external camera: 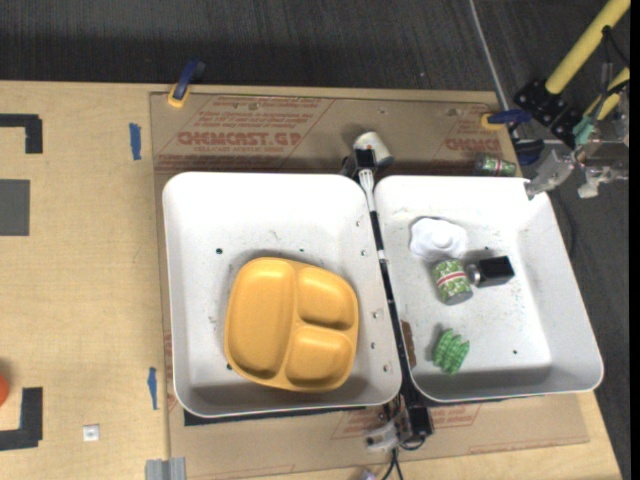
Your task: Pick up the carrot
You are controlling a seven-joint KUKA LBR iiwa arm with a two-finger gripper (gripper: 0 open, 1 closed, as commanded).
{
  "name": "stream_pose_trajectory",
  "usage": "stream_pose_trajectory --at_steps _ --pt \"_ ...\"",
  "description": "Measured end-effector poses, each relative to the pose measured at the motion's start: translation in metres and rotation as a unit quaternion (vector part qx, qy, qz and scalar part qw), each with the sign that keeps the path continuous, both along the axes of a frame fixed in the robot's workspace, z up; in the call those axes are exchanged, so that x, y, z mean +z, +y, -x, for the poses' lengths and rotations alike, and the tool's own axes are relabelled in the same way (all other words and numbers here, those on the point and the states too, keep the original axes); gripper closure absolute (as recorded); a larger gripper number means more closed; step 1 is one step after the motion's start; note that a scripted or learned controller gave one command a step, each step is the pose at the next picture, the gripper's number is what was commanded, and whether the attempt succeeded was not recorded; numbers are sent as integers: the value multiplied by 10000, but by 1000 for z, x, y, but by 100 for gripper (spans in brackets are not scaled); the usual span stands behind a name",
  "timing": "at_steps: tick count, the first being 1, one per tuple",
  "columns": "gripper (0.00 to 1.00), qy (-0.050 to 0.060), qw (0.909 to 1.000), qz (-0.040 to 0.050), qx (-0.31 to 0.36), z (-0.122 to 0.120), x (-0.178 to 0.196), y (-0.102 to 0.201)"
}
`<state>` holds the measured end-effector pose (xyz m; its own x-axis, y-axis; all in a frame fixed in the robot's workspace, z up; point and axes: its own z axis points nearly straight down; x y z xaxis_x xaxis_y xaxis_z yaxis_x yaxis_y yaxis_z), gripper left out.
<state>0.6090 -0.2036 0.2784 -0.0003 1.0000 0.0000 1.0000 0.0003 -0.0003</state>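
The right bin [560, 268] holds a white crumpled item [437, 237], a green-and-white can [452, 280] lying on its side, a small black block [494, 269] touching the can, and a green knobbly toy [450, 352] near the front wall. In the left bin [200, 218] a yellow divided plate [291, 322] lies with its three compartments bare. A small orange-red shape [3, 389] peeks in at the far left edge of the bench, outside both bins; what it is cannot be told.
A black divider bar [384, 278] runs between the bins. Clamps, cables and a yellow pole [590, 43] crowd the back right corner. A small green can [494, 165] lies behind the right bin. Brown board surrounds the bins.
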Motion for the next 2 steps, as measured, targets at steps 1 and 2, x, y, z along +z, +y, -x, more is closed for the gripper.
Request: stream_pose_trajectory --at_steps 1,2 --pt "0 6 9970 -4 771 55 -50 49" --pt "0 2 9999 -4 134 104 -189 91"
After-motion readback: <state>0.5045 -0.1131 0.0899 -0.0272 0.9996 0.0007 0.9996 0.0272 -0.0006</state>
